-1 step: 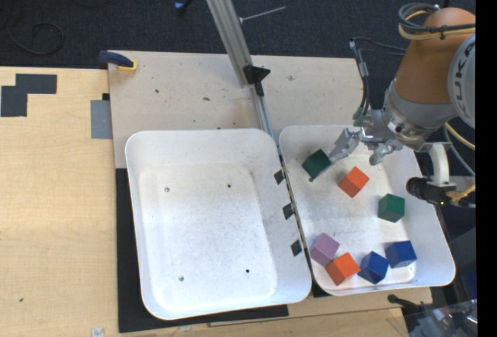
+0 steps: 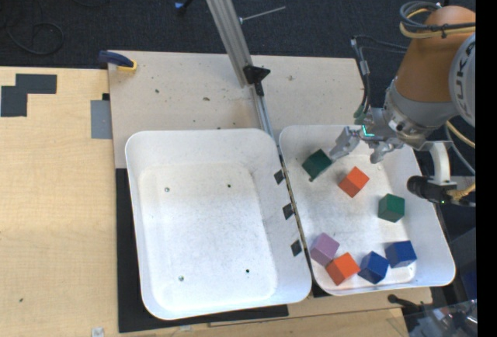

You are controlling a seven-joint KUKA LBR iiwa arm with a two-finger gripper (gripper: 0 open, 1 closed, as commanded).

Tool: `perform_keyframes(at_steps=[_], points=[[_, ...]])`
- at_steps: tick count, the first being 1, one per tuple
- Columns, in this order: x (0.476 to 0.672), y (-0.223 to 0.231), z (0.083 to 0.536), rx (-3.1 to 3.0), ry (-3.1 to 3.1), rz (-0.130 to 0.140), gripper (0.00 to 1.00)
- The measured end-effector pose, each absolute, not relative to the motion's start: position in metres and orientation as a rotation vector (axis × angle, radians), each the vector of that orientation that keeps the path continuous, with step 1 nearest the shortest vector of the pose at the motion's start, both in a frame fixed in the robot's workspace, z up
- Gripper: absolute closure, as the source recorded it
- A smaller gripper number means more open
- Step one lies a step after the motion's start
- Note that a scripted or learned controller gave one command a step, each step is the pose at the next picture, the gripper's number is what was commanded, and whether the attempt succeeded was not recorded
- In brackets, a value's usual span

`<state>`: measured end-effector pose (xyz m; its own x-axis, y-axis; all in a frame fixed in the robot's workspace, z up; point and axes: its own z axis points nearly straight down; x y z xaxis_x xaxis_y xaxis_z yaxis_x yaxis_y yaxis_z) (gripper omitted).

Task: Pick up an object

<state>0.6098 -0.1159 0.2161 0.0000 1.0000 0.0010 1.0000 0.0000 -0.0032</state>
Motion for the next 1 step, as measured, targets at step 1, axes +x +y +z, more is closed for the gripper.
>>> perform_keyframes(at_steps=[1], points=[[0.5989, -0.1109, 0.1628, -2.215, -2.216, 0.009, 0.00]])
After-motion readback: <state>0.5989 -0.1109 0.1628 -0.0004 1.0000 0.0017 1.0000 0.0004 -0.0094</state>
